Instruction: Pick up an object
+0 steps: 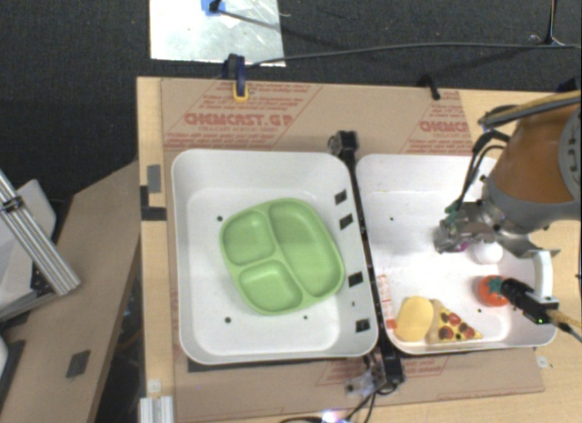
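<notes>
Grey arm reaching in from right, gripper (457, 235) hanging low over right bin (400, 194); finger state unclear. Yellow object (414, 317), pizza slice (453, 325), orange-red piece (492, 291) lying near front edge. Green divided plate (280, 256) sitting in left bin (200, 230).

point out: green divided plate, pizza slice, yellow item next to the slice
green divided plate (314, 257): camera view, on its right compartment.
pizza slice (452, 326): camera view, on its topped middle.
yellow item (414, 317): camera view, on its rounded top.

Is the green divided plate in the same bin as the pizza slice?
No: the green plate lies in the left bin, the pizza slice in the right.
</notes>
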`<state>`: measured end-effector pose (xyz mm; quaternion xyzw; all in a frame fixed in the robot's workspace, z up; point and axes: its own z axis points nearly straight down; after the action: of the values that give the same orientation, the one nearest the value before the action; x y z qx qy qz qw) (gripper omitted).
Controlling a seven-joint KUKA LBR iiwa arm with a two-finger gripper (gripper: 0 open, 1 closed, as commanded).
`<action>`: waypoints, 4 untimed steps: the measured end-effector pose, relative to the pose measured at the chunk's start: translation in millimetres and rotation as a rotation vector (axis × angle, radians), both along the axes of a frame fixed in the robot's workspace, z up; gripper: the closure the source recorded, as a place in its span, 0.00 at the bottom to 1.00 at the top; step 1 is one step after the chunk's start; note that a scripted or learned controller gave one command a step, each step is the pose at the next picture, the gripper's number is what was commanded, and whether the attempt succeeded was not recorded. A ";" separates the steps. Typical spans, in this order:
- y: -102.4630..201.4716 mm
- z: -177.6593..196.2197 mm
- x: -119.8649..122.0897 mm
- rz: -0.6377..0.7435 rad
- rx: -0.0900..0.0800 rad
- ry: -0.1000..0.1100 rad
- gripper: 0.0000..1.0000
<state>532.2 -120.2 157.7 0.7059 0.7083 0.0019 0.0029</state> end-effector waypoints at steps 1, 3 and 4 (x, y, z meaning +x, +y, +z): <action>-1.8 43.2 1.9 0.001 0.000 0.000 1.00; 39.9 93.4 15.7 0.005 0.002 0.003 1.00; 102.3 92.7 24.2 0.007 0.004 0.004 1.00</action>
<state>556.4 -17.8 250.4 0.7034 0.7108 0.0018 0.0002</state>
